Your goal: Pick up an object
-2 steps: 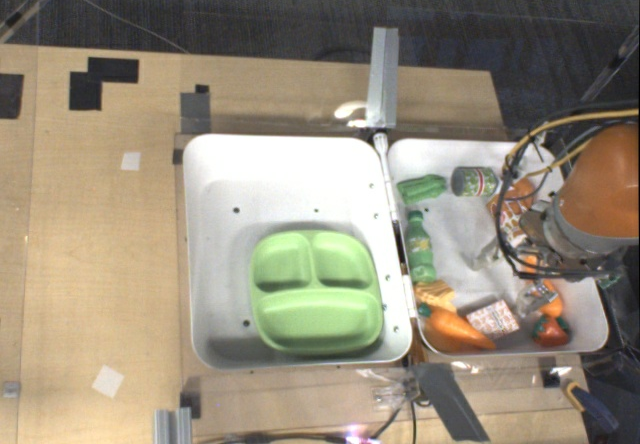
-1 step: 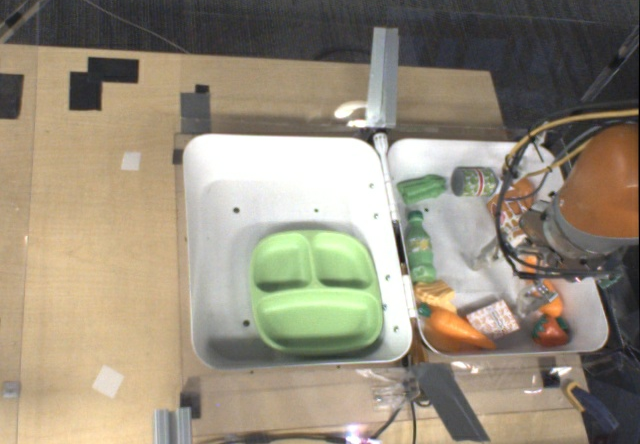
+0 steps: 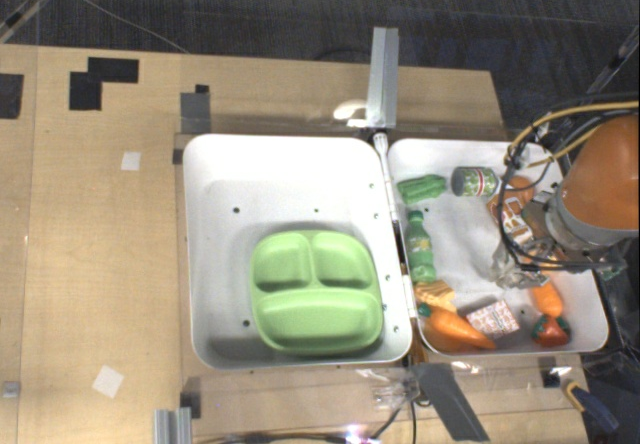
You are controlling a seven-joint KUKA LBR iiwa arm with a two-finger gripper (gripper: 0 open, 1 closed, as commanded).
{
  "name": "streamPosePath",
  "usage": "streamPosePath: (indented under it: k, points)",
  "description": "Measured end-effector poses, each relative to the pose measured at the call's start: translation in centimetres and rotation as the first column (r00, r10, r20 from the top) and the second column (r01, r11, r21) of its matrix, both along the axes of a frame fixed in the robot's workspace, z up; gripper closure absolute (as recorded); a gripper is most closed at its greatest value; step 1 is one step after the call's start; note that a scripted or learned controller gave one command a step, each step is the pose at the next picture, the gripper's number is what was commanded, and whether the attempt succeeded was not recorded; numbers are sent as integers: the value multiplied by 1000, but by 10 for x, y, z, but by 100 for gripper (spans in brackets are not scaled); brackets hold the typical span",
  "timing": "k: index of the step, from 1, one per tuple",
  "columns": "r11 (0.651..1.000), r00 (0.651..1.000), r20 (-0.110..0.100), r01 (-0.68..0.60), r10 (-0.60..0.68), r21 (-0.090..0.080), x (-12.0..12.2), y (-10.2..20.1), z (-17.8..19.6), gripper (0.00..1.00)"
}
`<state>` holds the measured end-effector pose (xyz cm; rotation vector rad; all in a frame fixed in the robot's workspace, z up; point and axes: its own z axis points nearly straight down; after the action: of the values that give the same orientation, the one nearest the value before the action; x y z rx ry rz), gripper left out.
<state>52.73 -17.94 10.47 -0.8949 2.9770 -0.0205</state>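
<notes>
The right bin holds several small objects. Along its far wall lie a green vegetable-shaped toy and a small can on its side. A green bottle lies along the left wall. By the near wall are an orange carrot, a small printed packet, an orange piece and a red piece. My gripper hangs low over the right half of this bin, just above the packet and left of the orange piece. The wrist and cables hide its tips.
A green divided plate lies in the left bin, toward its near side. A metal post stands behind the wall between the bins. The arm's orange band overhangs the right bin's right edge, and a printed box sits under the cables.
</notes>
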Motion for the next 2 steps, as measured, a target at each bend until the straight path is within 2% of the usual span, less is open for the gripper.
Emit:
streamPosePath:
  k: [1, 2]
  points:
    - [990, 990, -20, -142, 142, 0, 65, 6, 92, 100]
    - [790, 790, -26, -613, 613, -1, 129, -25, 72, 100]
